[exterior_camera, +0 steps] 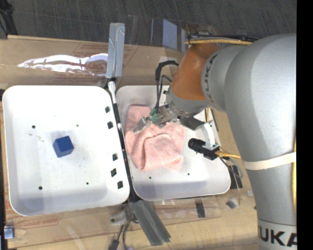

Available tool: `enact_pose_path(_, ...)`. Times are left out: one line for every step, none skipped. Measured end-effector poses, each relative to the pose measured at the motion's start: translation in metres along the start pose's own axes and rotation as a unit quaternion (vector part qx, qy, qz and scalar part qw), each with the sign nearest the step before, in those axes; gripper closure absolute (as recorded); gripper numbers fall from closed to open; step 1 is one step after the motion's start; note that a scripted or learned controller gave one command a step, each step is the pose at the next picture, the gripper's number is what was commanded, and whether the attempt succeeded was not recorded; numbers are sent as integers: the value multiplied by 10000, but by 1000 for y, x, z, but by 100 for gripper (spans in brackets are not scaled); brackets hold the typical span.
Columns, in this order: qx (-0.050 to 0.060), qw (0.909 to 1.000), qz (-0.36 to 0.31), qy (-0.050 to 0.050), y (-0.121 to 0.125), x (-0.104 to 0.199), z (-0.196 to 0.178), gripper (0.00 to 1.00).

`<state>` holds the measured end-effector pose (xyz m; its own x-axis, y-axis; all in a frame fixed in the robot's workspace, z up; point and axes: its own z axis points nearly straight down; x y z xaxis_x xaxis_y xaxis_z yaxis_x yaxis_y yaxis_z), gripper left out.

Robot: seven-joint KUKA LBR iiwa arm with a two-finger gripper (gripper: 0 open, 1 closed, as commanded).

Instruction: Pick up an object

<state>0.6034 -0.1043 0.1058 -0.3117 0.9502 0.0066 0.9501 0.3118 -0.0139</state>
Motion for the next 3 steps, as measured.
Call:
enact_pose_path(21, 10000, -14, 12, 0, 1, -8, 100)
enact_pose_path(22, 10000, -16, 12, 0, 1, -8, 0)
enact_pose_path(-35, 9999, -125, -18, -7, 4, 16, 0)
